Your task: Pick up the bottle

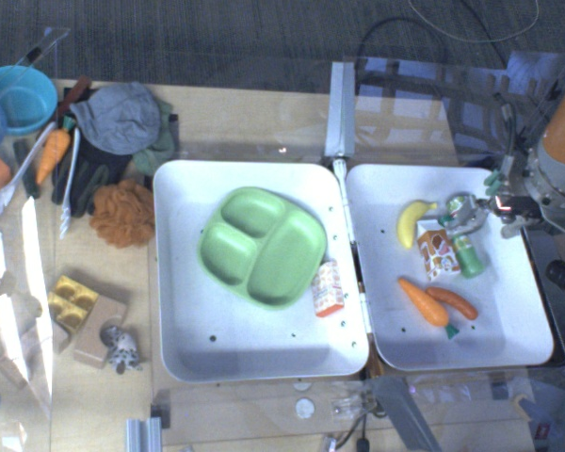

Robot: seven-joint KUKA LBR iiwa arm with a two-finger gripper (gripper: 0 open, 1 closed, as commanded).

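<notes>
- Since the one camera looks down at a slant on both bins, the right bin (537,342) is where the work is: the pincer (463,217) hangs low over its upper part, reaching in from the right.
- The bottle (468,255), green and small, lies in that bin just below the pincer's tip, touching or nearly touching it; whether the fingers are spread or pressed together I cannot tell, as metal and bottle top blur into one.
- A small printed carton (436,252) lies right against the bottle's left side, with a banana (411,222) beside it further left, and two carrots (437,302) lie just below.
- Judging from this, a good grasp means closing across the bottle's narrow body, not its length, and keeping the left finger out of the carton.
- A straight, slow lift would show whether the bottle truly comes along.
- The left bin (174,347) holds a green divided plate (262,246) and a small packet (328,288), well apart from the job.
</notes>
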